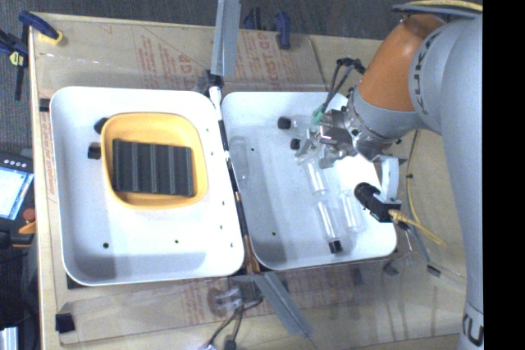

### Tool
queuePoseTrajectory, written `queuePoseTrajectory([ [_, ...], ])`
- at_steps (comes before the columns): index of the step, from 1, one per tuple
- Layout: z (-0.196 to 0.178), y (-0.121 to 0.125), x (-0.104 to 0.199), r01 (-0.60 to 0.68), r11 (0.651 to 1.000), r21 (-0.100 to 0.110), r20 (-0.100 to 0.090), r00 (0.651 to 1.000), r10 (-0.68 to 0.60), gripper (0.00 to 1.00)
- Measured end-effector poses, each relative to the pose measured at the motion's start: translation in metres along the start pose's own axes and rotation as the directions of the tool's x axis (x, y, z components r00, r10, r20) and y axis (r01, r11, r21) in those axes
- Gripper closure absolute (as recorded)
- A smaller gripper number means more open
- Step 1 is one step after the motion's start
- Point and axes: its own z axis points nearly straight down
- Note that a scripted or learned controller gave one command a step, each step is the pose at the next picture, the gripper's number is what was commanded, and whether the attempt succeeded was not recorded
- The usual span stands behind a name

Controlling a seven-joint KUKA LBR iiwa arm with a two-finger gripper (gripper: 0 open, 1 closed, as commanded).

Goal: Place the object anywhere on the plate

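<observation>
A yellow plate (156,164) with a dark ridged centre sits in the left bin (82,250), well apart from the gripper (335,217), whose clear fingers (324,213) are spread apart, gripping nothing, over the right bin (271,234). A small black object (285,124) lies beyond the fingers.

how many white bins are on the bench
2: left bin holds the yellow plate; right bin lies under the hand.

Slanted overhead view of both bins (74,258)
</observation>
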Motion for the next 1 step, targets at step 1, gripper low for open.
queuePoseTrajectory([
  [1, -0.0387, 0.0036, 0.0813, 0.051, 0.999, 0.000, 0.001, 0.999, -0.051, 1.00],
])
